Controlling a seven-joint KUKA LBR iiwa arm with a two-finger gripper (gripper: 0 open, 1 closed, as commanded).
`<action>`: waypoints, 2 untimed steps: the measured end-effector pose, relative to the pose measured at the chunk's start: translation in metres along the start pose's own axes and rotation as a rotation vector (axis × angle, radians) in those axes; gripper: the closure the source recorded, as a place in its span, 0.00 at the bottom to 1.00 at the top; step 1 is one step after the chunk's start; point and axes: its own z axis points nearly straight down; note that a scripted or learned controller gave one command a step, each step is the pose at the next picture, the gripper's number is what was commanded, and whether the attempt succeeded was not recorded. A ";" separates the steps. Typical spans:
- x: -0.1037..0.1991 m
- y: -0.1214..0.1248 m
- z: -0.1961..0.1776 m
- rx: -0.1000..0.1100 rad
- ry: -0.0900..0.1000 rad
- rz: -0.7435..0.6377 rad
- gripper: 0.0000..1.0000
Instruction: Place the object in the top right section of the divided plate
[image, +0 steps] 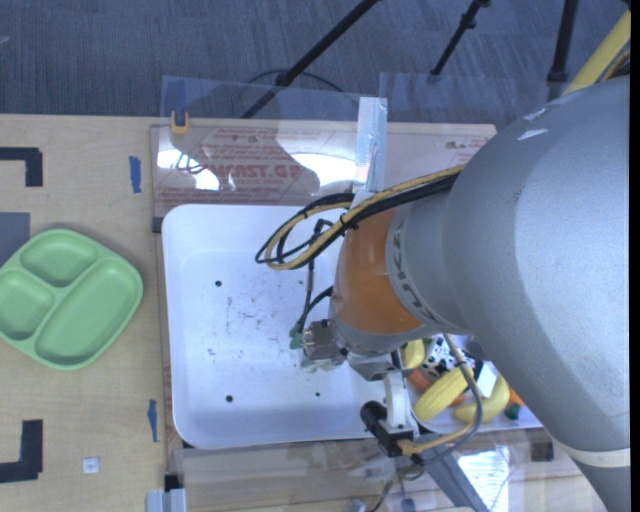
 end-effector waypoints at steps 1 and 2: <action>0.088 0.011 -0.002 -0.010 0.002 -0.001 1.00; 0.079 0.009 -0.004 -0.001 -0.001 0.512 1.00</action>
